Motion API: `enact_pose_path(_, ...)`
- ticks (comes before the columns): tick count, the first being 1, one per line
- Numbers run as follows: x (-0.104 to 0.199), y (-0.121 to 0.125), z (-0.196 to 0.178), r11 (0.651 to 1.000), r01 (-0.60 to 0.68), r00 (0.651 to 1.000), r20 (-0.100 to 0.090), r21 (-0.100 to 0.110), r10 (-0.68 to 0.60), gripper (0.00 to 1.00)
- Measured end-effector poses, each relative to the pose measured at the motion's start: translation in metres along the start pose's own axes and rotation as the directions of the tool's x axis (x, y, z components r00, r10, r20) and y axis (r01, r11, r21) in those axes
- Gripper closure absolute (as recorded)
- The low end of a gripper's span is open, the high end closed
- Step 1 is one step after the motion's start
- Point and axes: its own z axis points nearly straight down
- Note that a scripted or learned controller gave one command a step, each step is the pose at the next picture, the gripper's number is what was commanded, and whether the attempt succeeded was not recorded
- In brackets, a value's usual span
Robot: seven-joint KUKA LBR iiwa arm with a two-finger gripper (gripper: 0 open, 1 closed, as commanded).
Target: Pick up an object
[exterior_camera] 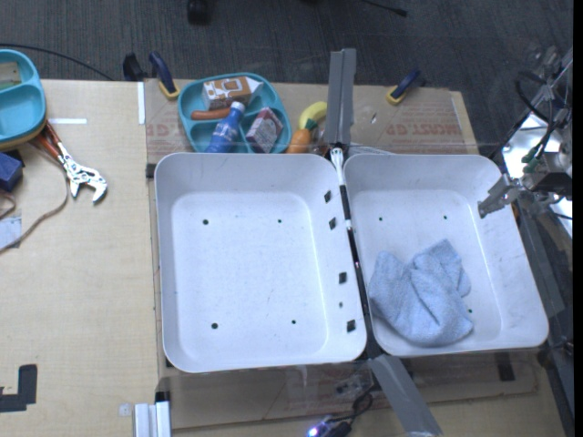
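Cloth (pixel 421 294), grey and crumpled: lies in right bin (pixel 410 198), front half, close to the centre divider. Left bin (pixel 246 271) alongside. Behind both bins, blue tray (pixel 193 98) with small items. Well off to the left, wrench (pixel 84 180) on the bench. Step in hand, as judged: approach, cloth not yet lifted. State of gripper: cannot tell. Next move: descend over the highest fold, close on bunched fabric, lift straight up clear of the bin wall.
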Motion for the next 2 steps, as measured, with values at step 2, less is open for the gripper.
enact_pose_path(2, -0.027, -0.065, 0.044, 0.931, -0.366, 0.931, -0.001, -0.005, 0.366, 0.0)
